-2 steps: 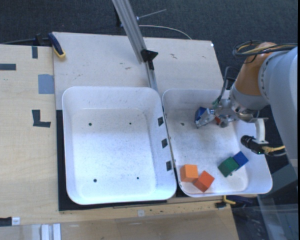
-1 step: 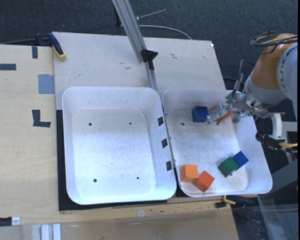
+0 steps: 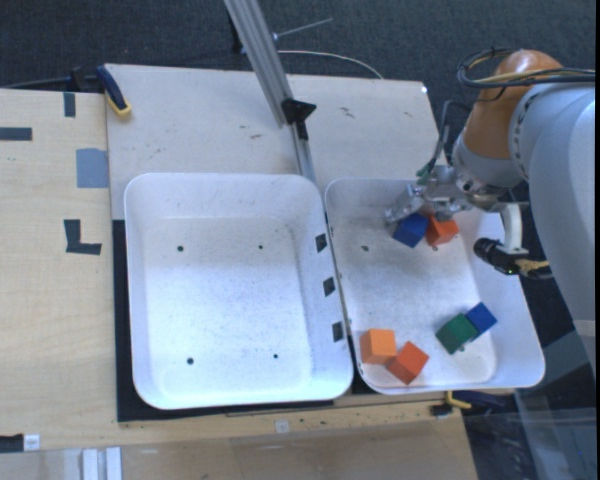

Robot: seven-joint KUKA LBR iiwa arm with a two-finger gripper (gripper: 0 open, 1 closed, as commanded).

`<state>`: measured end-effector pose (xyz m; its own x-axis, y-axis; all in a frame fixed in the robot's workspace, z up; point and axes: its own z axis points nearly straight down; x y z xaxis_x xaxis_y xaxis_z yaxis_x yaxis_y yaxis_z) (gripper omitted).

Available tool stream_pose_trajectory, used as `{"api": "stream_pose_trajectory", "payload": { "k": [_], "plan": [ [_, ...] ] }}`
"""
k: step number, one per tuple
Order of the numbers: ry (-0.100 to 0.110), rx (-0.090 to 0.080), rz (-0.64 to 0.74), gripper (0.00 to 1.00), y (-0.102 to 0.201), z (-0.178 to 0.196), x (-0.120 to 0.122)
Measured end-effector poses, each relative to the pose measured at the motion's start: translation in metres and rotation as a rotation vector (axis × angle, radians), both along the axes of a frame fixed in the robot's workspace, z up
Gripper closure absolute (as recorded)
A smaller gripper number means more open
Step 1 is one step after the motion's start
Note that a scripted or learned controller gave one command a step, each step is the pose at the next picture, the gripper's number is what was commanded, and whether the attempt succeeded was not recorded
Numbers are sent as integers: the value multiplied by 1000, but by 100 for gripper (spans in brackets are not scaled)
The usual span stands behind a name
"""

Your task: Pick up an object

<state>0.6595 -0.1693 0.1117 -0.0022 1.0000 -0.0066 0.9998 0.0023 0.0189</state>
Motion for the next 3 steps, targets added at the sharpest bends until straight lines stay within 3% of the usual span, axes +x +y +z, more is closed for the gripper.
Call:
{"api": "stream_pose_trajectory", "payload": {
  "k": [1,2,3],
  "plan": [
    [11,4,0,0,24,-12,-8],
    [22,4,1,100,25,-7,-11],
    [11,8,6,100,95,86,11]
  ]
}}
